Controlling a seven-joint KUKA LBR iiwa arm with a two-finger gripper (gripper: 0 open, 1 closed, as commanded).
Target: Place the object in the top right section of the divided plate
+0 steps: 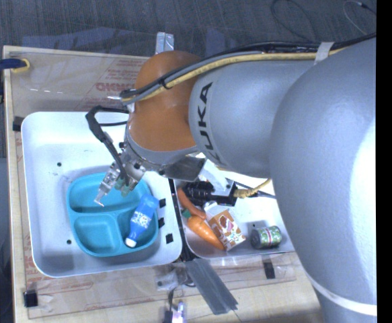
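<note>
Blue divided plate (95, 237) holds a bottle (140, 222) in its right section; fingers (113, 186) hover slightly parted, gripping nothing.

Bench (68, 79) — 2 white bins (41, 180) side by side

plate (88, 237) in left bin (41, 180) | bottle (140, 221) in plate's right section | carrot (202, 229), can (266, 235) in right bin (239, 253)

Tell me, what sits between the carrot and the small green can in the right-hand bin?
In the camera view, a small carton with a printed picture lies between the carrot and the green can.
</note>
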